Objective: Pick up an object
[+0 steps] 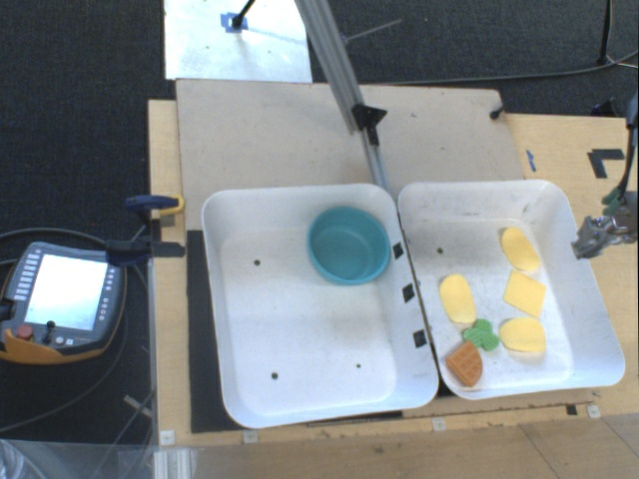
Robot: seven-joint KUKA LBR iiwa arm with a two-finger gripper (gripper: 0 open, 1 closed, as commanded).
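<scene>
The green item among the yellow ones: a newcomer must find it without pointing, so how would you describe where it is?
Look in the right bin, near its lower left corner. The small green piece lies just above an orange waffle-like piece; everything else there is yellow.

Glossy teal plastic bowl (pixel 347 245), matt cardboard bench (pixel 260 138)
</scene>
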